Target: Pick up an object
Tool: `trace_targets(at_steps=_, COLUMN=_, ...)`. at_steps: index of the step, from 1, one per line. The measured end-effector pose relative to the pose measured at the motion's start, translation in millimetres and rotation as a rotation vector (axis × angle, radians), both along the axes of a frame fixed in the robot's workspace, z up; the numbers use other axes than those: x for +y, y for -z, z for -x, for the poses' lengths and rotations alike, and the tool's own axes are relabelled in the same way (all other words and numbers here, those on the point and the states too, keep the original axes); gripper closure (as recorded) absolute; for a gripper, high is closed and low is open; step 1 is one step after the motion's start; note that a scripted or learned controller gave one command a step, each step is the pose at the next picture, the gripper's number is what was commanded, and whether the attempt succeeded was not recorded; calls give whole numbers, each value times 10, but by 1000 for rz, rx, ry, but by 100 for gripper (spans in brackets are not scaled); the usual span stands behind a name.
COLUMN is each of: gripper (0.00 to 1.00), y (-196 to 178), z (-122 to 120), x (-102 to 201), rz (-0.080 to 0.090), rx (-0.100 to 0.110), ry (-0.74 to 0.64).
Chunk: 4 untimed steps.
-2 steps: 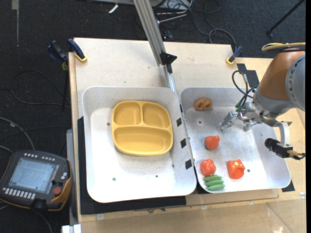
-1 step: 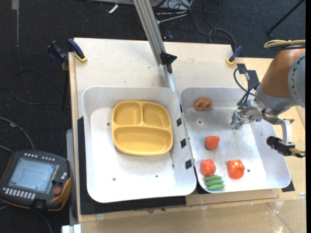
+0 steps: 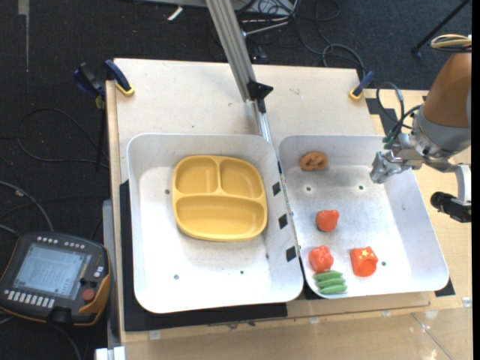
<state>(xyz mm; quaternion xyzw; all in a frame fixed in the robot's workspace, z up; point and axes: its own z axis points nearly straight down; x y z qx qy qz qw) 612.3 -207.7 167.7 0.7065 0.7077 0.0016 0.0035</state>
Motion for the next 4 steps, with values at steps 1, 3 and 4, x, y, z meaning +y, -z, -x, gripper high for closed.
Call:
trace_targets(at_steps=1, gripper=100, y=-589, z=-12, x=94, rz=0, rx=-1, ry=-2)
trace_targets(at_steps=3, gripper=100, y=-666, z=42, x=584, rz=-4, rx=7, ry=-5)
trace_targets(at_steps=4, gripper=100, y=-759, z=155, x=1117, rz=-5, rx=6, ry=-6)
